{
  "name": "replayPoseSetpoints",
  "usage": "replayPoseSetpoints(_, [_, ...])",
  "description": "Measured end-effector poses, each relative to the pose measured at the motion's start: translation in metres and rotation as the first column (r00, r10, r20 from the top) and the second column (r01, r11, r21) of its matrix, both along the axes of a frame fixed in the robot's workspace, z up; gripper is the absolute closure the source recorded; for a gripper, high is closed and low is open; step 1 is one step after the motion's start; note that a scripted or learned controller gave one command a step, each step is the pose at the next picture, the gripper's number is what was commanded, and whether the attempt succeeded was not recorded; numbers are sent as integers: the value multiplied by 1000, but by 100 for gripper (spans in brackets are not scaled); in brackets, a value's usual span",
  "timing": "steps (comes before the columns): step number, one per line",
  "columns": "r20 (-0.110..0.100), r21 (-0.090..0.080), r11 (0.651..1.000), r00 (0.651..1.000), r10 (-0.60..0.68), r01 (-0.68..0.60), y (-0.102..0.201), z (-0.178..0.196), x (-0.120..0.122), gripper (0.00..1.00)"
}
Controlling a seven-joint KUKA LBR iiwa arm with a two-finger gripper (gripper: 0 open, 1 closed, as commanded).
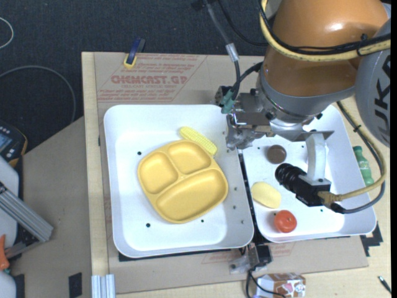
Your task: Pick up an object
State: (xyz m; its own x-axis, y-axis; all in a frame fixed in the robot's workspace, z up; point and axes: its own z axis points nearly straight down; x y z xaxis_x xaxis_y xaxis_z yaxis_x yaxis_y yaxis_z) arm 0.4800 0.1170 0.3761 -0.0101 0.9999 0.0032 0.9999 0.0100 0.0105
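I see the big yellow plastic tray with three sections [182, 180] taking up the middle of the left white bin [118, 166], with bare floor all around it. In the right white bin [347, 219], small things sit close together, and the grey-and-orange arm [322, 42] blocks the top.

A dark, speckled carpet [56, 17] is seen around the bench, with a thin pale cable [37, 73] looped across it at the left. The bench is covered by a brown board [155, 79] printed with red lettering, and a blue and yellow clamp [133, 53] is fixed at its far edge. A grey aluminium rail [22, 213] is laid slantwise at the lower left
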Motion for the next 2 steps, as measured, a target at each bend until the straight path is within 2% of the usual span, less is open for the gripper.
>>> replayPoseSetpoints(1, [-7, -3, 1000, 1000, -9, 9, -5, 6, 0, 100])
replayPoseSetpoints(2, [-5, -4, 1000, 1000, -7, 7, -5, 16, 0, 100])
